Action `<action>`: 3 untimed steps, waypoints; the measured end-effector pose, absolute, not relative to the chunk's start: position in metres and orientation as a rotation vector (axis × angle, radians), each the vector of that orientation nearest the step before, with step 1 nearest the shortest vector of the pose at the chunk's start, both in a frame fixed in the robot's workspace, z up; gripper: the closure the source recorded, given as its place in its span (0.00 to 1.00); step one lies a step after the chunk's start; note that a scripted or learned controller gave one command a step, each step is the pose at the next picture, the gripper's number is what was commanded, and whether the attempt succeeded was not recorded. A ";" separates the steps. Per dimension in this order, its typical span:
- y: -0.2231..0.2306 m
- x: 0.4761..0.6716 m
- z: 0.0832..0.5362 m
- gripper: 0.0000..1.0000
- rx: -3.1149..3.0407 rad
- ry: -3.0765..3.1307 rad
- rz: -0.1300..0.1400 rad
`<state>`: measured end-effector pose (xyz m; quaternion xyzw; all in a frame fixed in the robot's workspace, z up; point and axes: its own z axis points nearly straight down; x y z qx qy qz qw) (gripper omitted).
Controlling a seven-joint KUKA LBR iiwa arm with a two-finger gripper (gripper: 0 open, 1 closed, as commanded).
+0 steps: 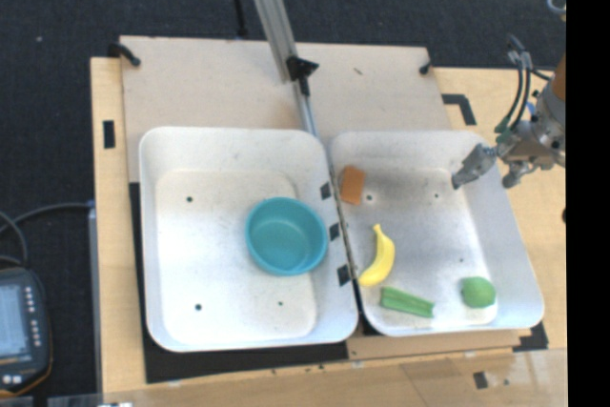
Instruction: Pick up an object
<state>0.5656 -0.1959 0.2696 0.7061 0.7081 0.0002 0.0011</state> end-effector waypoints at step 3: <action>-0.193 0.561 0.156 0.00 2.224 2.223 -0.006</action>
